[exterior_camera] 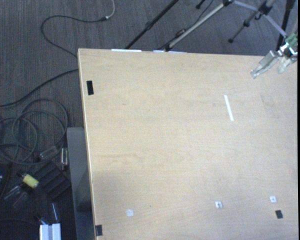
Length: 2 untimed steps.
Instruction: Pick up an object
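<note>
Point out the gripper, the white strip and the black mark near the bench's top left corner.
gripper (268, 66): camera view, between its fingertips.
white strip (229, 108): camera view, its middle.
black mark (89, 87): camera view, its centre.

table (165, 149): bare pale wood top, seen from above
hand (271, 65): at the top right corner, two fingers spread apart, nothing between them
white strip (229, 108): lies on the table, below and left of the hand
cables (25, 129): coiled on the dark floor, left
</note>
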Available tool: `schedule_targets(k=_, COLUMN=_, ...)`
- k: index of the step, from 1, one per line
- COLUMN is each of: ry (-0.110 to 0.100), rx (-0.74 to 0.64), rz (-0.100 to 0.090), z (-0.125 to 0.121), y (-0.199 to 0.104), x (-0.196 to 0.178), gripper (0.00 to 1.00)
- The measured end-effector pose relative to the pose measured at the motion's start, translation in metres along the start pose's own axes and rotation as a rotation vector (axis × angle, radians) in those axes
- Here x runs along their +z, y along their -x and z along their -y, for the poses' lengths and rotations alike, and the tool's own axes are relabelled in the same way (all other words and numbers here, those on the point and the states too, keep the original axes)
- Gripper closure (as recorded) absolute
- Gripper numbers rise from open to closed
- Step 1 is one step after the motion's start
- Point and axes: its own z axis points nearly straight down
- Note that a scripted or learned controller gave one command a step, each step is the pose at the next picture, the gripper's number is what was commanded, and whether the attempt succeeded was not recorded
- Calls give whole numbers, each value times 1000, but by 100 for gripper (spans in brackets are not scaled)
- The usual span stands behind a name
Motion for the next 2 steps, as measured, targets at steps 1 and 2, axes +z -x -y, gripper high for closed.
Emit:
schedule_targets(k=1, ry=0, rx=-134, rz=-2, z=-11, y=-2, x=64, gripper=0)
schedule_targets(k=2, ry=2, rx=-379, rz=0, z=13, y=-4, x=24, gripper=0)
